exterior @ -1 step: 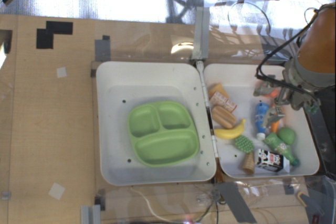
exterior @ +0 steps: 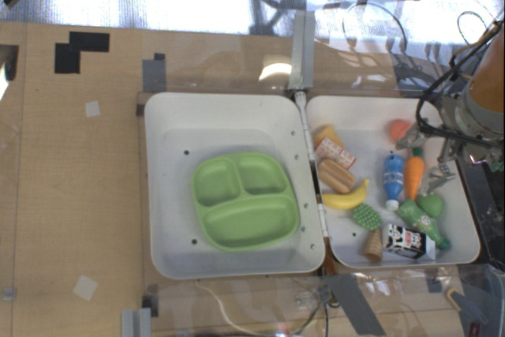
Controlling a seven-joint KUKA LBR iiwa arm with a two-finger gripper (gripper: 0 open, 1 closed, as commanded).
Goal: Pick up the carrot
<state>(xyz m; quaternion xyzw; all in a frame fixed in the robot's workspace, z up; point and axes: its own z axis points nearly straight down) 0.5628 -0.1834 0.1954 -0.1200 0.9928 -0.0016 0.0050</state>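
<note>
End effector [exterior: 430, 156] fingers are seen spread open above the right bin [exterior: 355, 116], straddling the carrot's top without gripping it. On the surface [exterior: 71, 193], the left bin [exterior: 166, 193] is occupied by a green tray [exterior: 245, 200]. In the right bin, the carrot [exterior: 414, 176] is laid upright, just beside a blue bottle [exterior: 393, 177], with a banana [exterior: 346, 200] placed to its left.
</note>
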